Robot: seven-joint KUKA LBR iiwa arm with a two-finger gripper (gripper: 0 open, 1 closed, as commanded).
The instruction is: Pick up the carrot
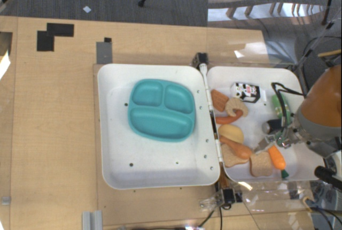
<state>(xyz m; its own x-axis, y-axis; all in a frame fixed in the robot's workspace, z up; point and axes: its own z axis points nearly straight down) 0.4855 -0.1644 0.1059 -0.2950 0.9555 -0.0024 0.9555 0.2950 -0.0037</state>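
Looking down, I note the left bin [112, 170] holds a teal divided plate [160, 109]. The right bin [299, 80] holds food items; the carrot [276, 158] lies near its front edge beside a bread slice [261, 164]. My pincer [279, 138] hovers just above the carrot; whether it is open I cannot tell.

Teal divided plate [160, 109] in left bin [115, 170]

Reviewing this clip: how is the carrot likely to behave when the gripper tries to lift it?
The carrot looks like a small, smooth toy, so probably rigid and light. Its tapered, rounded shape may let it roll or slip from a pinch. It lies against the bread slice, which could shift too.
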